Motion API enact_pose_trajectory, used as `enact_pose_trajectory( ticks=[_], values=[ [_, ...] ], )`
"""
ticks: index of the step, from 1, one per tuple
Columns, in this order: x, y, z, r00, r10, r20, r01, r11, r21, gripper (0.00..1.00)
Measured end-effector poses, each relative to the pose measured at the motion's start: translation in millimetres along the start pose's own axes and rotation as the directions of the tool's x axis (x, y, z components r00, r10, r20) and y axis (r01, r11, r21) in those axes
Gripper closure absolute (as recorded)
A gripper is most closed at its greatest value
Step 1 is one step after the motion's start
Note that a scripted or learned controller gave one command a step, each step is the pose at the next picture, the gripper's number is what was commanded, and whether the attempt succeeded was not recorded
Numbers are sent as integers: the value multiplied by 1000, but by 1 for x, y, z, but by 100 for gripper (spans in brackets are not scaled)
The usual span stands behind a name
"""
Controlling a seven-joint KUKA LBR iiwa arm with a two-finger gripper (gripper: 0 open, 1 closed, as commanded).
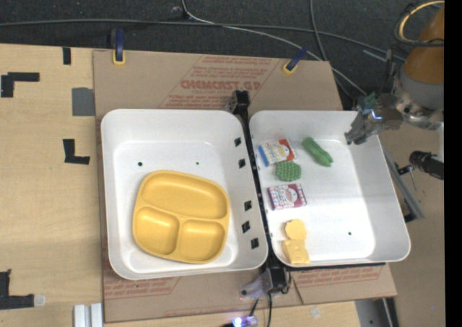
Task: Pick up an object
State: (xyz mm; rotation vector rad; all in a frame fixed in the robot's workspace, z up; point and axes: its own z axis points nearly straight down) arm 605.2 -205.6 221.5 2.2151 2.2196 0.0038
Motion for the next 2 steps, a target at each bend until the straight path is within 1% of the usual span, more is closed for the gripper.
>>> enact_pose_trajectory(
  ticks=[1,2],
  values=[
    [0,1,-50,1000,0,-1,0,1000,2,100],
    [53,1,-53,1000,-3,-3,3,1000,6,100]
  ],
)
